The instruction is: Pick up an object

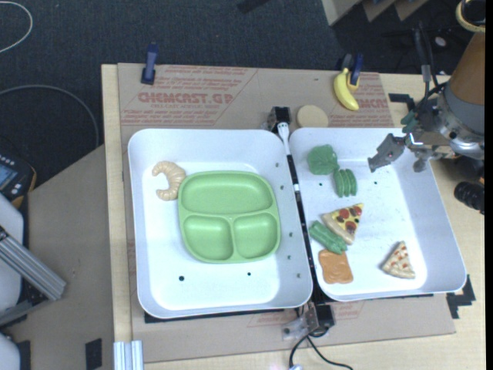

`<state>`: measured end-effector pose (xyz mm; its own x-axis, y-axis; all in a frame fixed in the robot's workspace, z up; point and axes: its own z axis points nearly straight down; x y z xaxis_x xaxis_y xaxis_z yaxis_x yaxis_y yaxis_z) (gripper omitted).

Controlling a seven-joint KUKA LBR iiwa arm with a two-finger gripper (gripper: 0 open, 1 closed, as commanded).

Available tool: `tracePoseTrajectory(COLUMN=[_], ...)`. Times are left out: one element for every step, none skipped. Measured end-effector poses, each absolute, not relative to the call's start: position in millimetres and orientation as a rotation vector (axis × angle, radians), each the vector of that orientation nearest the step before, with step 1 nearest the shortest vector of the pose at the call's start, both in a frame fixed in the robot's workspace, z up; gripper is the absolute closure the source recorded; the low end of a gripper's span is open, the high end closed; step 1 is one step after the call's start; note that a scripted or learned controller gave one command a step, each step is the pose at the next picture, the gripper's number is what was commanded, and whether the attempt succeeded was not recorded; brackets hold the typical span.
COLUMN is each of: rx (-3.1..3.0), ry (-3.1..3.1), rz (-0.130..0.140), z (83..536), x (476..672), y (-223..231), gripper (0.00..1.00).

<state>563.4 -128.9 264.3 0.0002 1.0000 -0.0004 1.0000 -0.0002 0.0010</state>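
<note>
the gripper (397, 154) hovers with jaws apart, holding nothing; the pizza slice (399, 261) points up-left; the board (185, 91) reads "chemcast".

Single fixed camera above bench (231, 83), angled down, both bins (146, 230) framed.

arm (468, 91) cut off by right edge, only its wrist end visible | gripper (397, 151) small and dark, finger spacing unreadable | green piece (330, 237) partly tucked under pizza slice (344, 220) | print on board (185, 97) faint, partly legible | grey device (14, 177) cut off at left edge
</note>
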Motion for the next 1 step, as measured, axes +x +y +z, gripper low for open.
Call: tracePoseTrajectory(rx=[2.237], ry=[2.227], rz=[-0.014], z=[150.4], x=[490.7], y=[-137.3], gripper=[0.0])
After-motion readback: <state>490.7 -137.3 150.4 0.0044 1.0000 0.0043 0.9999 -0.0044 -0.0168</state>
